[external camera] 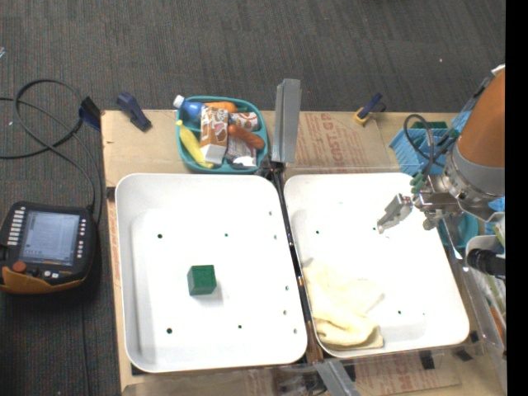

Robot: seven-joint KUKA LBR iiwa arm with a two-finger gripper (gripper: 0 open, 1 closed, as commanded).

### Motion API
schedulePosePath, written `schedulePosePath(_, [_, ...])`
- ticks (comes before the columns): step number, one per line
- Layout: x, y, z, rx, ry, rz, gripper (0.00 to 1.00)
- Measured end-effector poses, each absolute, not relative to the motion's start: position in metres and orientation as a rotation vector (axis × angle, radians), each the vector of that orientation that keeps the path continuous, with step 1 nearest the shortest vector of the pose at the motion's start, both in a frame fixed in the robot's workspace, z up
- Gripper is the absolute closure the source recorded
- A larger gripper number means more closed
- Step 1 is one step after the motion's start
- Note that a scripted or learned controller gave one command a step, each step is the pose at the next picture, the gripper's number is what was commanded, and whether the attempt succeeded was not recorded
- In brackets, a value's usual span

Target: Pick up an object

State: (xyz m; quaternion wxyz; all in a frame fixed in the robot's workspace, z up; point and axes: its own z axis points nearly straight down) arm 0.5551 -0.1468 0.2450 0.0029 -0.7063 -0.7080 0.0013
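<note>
A small green cube (201,279) sits in the left white bin (140,196), a little left of its middle. A crumpled pale yellow cloth (342,304) lies in the lower left part of the right white bin (429,320). My gripper (391,216) hangs over the right bin's upper right area, above and to the right of the cloth and well away from the cube. Nothing shows at its tip.
A teal tray (186,151) of toy food and a bottle stands behind the left bin. An upright grey metal post (287,122) rises between the bins at the back. A teach pendant (45,246) lies on the floor at left. Blue clamps (132,110) grip the bench's back edge.
</note>
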Motion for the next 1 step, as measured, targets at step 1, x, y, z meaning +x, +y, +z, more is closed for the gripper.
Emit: schedulePosePath(1, [0.5214, -0.1873, 0.2545, -2.33, -2.1, 0.004, 0.0])
